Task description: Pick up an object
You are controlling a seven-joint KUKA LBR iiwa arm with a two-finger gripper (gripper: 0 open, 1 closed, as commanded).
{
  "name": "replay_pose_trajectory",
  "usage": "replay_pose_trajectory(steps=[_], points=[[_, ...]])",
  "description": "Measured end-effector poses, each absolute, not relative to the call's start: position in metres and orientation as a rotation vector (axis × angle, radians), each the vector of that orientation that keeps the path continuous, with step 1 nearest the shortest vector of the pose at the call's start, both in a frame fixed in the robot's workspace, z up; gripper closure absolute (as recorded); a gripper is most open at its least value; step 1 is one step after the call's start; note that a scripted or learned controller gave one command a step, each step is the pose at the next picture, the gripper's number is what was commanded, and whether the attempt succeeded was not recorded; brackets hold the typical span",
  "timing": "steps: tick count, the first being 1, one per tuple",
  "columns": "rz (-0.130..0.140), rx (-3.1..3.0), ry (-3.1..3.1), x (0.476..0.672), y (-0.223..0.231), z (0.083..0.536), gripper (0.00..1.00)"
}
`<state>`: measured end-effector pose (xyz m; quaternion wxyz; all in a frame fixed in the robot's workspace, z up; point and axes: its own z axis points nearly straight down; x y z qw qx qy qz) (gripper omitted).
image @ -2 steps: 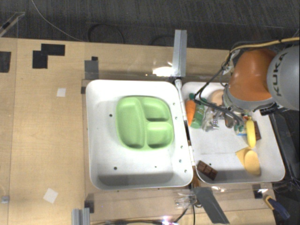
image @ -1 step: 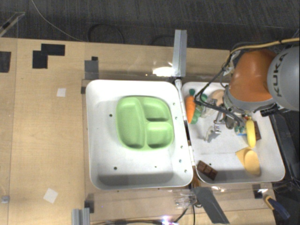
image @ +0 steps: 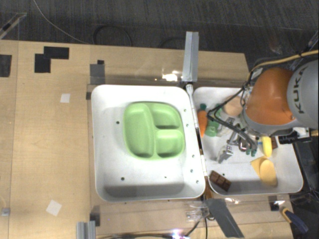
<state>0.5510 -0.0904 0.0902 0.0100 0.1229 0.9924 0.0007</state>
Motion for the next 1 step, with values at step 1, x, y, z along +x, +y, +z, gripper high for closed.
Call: replay_pose_trajectory(steps=[1], points=[[0.002, 0.585, 3.075, 0.6341, -0.0979, 0.0877, 0.0]])
